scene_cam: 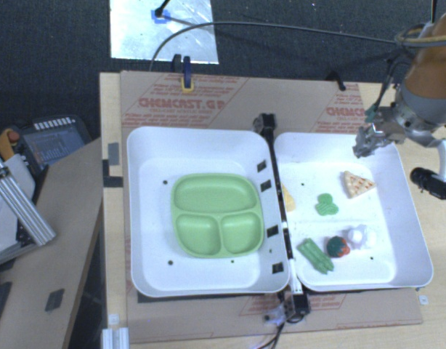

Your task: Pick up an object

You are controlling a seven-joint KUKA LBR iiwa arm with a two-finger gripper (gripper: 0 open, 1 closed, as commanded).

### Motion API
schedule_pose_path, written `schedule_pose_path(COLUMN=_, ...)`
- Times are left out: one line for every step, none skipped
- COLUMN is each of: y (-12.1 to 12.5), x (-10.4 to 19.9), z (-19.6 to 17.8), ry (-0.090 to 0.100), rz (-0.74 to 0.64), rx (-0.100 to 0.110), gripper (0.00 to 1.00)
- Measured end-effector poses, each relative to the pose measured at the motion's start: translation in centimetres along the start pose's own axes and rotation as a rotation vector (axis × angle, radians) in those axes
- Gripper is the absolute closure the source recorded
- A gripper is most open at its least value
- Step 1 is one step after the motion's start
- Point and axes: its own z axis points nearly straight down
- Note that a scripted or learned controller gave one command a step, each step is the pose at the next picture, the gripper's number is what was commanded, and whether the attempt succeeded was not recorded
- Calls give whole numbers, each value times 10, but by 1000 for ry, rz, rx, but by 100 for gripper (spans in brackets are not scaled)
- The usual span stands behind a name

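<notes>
The arm (pixel 426 78) reaches in from the upper right, its orange band cut off by the frame edge, wrist bent down so the pincer (pixel 366 144) hangs over the far rim of the right bin (pixel 408 217). The pincer is small and blurred, so I cannot tell how it is set, and nothing can be made out in it. In the right bin lie a waffle wedge (pixel 357 184) just below the pincer, a green piece (pixel 325 204) near the middle, and toward the near side a green stick (pixel 314 255), a red-and-green ball (pixel 338 246) and a white lump (pixel 357 235) touching it. A yellowish piece (pixel 288 198) is half hidden behind the divider. The left bin (pixel 147 195) holds a green tray (pixel 214 215) with three compartments. Both bins sit on the table (pixel 70 217).
</notes>
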Motion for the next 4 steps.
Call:
schedule_pose_path(y=1, x=0, z=1, ry=1, rz=0, rx=6, gripper=100)
schedule_pose_path(y=-15, x=51, z=12, ry=3, rz=-2, rx=9, gripper=100)
schedule_pose_path(y=-39, x=100, z=21, ry=4, rz=-3, rx=11, gripper=100)
schedule_pose_path(y=-66, x=142, z=13, ry=4, rz=-4, rx=10, gripper=100)
